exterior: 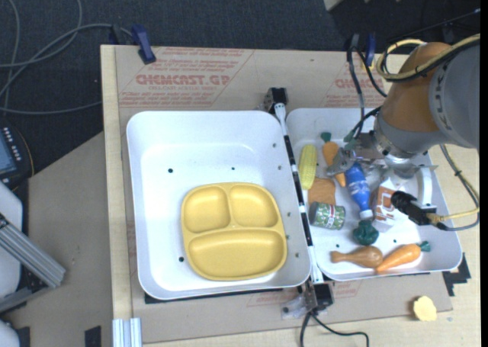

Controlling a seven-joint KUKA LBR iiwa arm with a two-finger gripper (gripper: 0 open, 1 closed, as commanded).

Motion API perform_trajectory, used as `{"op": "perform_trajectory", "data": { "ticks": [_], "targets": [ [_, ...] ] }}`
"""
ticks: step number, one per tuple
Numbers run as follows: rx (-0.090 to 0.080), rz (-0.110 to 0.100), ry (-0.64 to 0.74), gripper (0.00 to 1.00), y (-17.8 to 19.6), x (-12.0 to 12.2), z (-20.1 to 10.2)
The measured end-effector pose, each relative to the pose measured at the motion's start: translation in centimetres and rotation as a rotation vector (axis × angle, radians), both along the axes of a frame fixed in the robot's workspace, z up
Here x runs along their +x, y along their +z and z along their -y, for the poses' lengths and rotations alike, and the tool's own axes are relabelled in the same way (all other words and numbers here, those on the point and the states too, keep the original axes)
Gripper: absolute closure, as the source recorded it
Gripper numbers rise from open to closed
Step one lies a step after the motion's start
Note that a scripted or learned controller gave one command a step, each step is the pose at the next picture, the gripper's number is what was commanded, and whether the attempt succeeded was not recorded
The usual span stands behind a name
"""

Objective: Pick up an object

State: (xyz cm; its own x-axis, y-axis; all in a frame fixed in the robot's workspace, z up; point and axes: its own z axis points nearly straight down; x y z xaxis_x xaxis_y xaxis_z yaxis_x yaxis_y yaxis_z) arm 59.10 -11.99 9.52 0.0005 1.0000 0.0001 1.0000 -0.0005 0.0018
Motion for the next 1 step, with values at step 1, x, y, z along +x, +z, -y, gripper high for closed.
{"op": "perform_trajectory", "data": {
  "ticks": [1],
  "targets": [
    [0.002,0.009,0.009,1.00,9.59,0.46,-7.34]
  ]
}}
